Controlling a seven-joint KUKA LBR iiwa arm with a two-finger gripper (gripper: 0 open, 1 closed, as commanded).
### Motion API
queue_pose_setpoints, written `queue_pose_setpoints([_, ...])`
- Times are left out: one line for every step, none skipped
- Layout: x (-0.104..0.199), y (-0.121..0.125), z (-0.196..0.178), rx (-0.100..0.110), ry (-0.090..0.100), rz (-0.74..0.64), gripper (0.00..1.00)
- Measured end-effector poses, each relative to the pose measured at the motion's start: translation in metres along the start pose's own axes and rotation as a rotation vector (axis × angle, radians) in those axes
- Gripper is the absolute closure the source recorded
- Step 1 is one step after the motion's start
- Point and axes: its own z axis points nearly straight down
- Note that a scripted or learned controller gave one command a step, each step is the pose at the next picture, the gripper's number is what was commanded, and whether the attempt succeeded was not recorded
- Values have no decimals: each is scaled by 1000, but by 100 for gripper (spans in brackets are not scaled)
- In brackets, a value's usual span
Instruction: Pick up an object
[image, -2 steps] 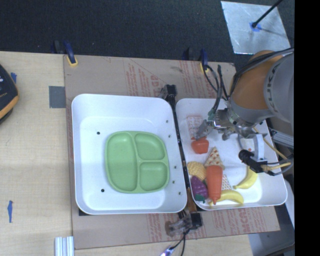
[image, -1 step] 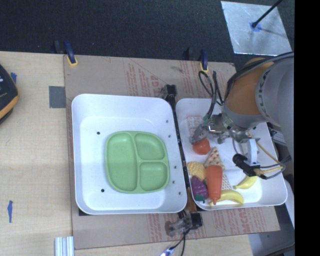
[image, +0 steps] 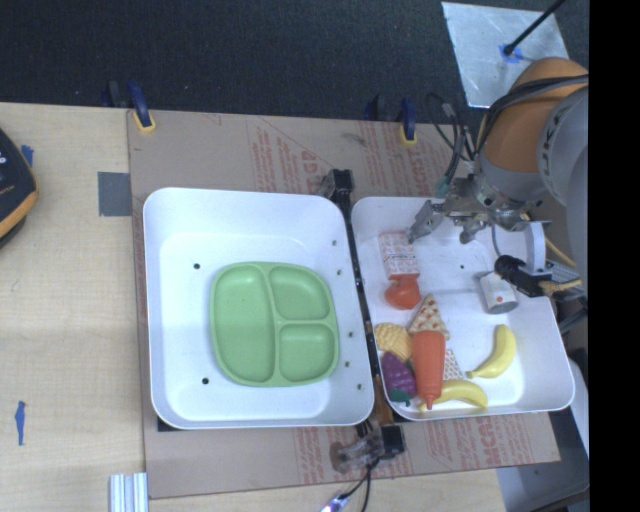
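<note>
**Counting the toys in two white bins**

Sitting side by side on the worktop (image: 70, 330) are two white bins. The left bin (image: 170, 300) holds one green plate (image: 272, 322) with three parts. The right bin (image: 545, 385) holds the toy food: two bananas, one near the right wall (image: 497, 352) and one at the front (image: 462, 394), one carrot (image: 428, 366), one purple grape bunch (image: 398, 374), one red piece (image: 403, 292), one small packet (image: 399, 254) and one grey cup (image: 495, 292). A yellow bit (image: 391, 340) is partly hidden and hard to name. The tool (image: 447, 222) hangs over the back of the right bin, its two fingers spread wide with nothing between them.
</note>
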Motion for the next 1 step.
queue_pose_setpoints([45,-62,40,5,0,0,0])
